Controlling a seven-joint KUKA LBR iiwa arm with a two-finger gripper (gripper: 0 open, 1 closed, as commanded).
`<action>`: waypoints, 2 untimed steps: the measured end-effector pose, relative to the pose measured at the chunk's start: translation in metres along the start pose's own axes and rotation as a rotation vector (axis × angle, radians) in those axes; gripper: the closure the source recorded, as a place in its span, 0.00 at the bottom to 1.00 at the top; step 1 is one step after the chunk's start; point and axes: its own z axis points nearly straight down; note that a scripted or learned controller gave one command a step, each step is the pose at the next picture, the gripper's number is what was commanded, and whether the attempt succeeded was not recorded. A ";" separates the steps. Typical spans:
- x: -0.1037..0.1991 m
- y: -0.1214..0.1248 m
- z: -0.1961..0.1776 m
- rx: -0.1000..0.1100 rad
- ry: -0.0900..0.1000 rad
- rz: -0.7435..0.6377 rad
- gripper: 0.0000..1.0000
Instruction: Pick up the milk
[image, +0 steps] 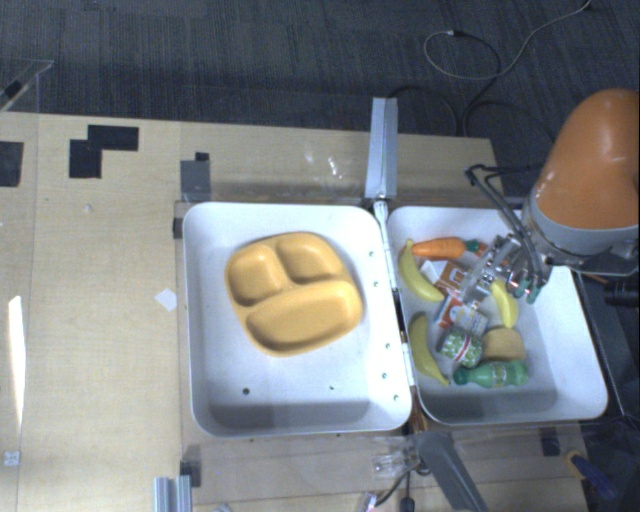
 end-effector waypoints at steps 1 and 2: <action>0.051 0.004 0.020 0.000 0.002 -0.474 1.00; 0.049 0.006 0.008 -0.004 -0.006 -0.473 1.00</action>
